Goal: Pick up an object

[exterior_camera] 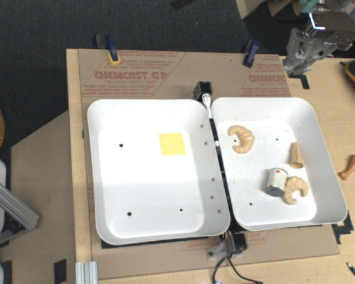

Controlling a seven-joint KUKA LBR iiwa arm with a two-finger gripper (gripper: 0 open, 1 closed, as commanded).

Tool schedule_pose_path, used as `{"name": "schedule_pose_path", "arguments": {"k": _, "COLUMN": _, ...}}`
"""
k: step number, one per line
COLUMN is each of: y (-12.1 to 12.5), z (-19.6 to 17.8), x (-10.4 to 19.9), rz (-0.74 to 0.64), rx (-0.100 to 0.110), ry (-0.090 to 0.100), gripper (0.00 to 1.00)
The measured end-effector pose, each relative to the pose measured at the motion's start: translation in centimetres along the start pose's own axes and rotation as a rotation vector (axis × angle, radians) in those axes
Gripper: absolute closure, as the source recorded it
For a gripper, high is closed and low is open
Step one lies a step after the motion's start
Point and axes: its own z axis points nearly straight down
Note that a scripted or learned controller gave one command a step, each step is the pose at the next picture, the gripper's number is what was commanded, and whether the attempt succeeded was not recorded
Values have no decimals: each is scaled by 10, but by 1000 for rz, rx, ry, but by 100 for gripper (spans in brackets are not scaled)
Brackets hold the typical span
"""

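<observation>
Arm raised at the top right, claw (pixel 300 55) beyond the right bin (pixel 319 212) — grip state unclear, 2 croissants (pixel 241 138) inside.

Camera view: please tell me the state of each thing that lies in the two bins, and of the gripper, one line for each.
Yellow square: flat in the left bin, alone.
Upper croissant: in the right bin, apart from the others.
Cone: lying on its side near the right wall.
Grey cylinder: tipped, touching the lower croissant.
Gripper: raised beyond the right bin's far corner, holding nothing visible.
</observation>
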Motion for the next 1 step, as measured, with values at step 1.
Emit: {"name": "schedule_pose_path", "arguments": {"k": 1, "y": -42, "z": 134, "x": 87, "rz": -8, "rx": 39, "ry": -2, "gripper": 100}}
